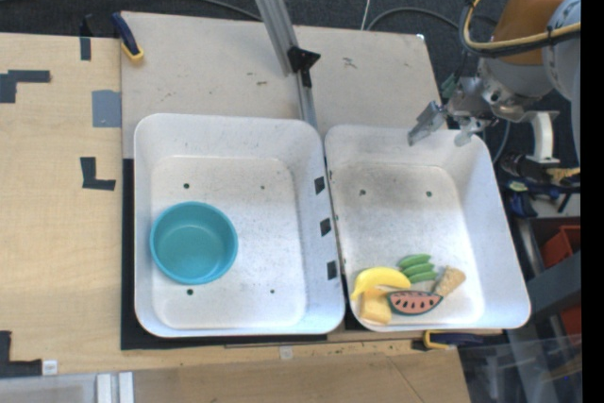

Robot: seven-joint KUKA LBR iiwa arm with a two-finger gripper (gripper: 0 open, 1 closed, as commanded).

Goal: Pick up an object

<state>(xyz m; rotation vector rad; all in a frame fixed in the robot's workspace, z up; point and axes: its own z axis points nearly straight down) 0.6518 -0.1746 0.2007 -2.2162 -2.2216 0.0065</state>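
Yellow banana (379, 280) well apart from pincer (442, 129)

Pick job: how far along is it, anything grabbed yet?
Nothing looks picked. The hand sits open over the top edge of the right bin, nothing between its fingers. The toy food, banana, watermelon slice and green pod, lies at the bin's near end; the blue bowl is in the left bin. Left: reach, grasp, lift.

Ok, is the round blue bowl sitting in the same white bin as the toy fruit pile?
No, the round blue bowl sits in the left white bin, while the toy fruit pile lies in the right white bin.
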